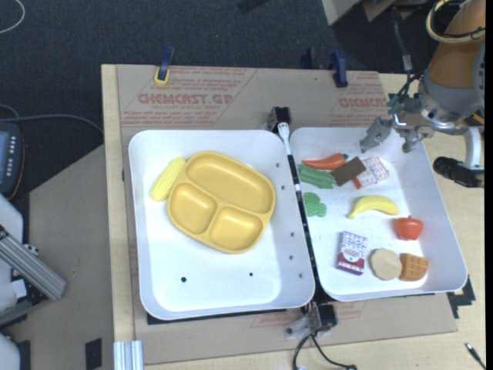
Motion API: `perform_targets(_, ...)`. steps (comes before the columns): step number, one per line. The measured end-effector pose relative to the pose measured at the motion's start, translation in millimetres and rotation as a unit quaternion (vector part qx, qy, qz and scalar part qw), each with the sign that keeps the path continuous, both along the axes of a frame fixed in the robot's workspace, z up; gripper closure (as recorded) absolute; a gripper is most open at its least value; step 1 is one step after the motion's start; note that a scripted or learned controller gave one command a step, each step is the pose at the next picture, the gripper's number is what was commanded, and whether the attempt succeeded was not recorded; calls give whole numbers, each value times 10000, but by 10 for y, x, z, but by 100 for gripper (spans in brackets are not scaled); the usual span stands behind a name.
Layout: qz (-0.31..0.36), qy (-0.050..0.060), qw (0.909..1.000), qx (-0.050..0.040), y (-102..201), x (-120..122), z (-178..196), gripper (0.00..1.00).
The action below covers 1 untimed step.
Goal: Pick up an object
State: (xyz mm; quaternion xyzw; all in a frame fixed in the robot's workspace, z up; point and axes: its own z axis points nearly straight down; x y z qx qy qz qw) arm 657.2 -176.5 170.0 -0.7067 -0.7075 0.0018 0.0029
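My gripper (pixel 391 139) hangs over the far edge of the right bin (pixel 439 206), its two fingers spread apart with nothing between them. Just below it in the bin lie a red-orange chili pepper (pixel 325 161), a brown block (pixel 348 171) and a small white-and-red packet (pixel 373 170). Further toward the front are a green vegetable (pixel 315 177), a green leafy piece (pixel 313 203), a banana (pixel 374 206), a tomato (pixel 409 227), a red-and-white carton (pixel 351 252), a round biscuit (pixel 385 264) and a waffle (pixel 414 267).
The left bin (pixel 154 268) bears a yellow divided plate (pixel 219 201) and a corn cob (pixel 167 178) against the plate's left side. The grey arm with its orange band (pixel 454 52) comes in from the upper right. Clamps (pixel 162 74) hold the cardboard at the back.
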Motion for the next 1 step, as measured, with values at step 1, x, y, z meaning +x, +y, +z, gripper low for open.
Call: perform_targets(1, -6, 0, 10000, 0, -18, -106, -522, 0)
